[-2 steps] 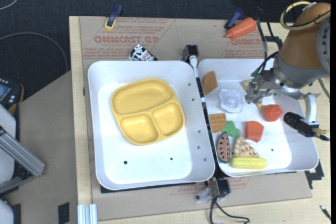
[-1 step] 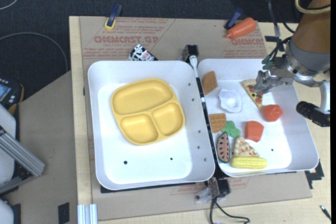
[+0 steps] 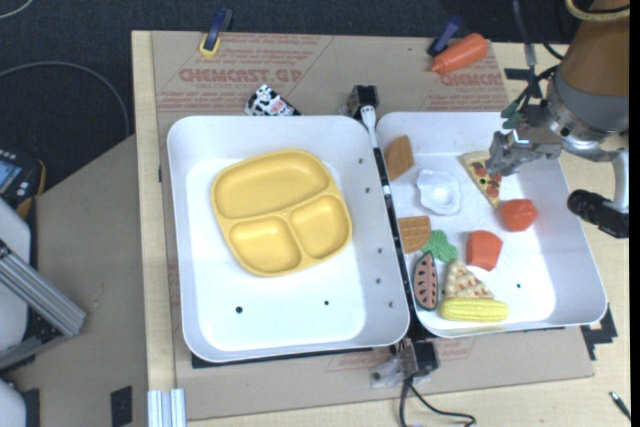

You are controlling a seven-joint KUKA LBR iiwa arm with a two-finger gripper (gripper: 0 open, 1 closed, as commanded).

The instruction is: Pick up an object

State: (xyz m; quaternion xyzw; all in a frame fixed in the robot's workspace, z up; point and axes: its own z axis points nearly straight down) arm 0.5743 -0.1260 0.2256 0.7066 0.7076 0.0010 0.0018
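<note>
— Gripper [image 3: 503,155] first: where was it?

— Low over the right bin [image 3: 570,245], at the pizza slice [image 3: 481,177] by the far wall; whether it gripped anything, I could not tell.

— And left to right?

— Left bin [image 3: 190,245] held a yellow divided plate [image 3: 280,210]. Then the right bin: cracker [image 3: 400,156], white cup [image 3: 439,190], watermelon slice [image 3: 426,279], corn [image 3: 474,311], two red pieces.

— Which step?

— Grasping, I judged. Next it needed a firm close on the slice, then a straight lift.
</note>
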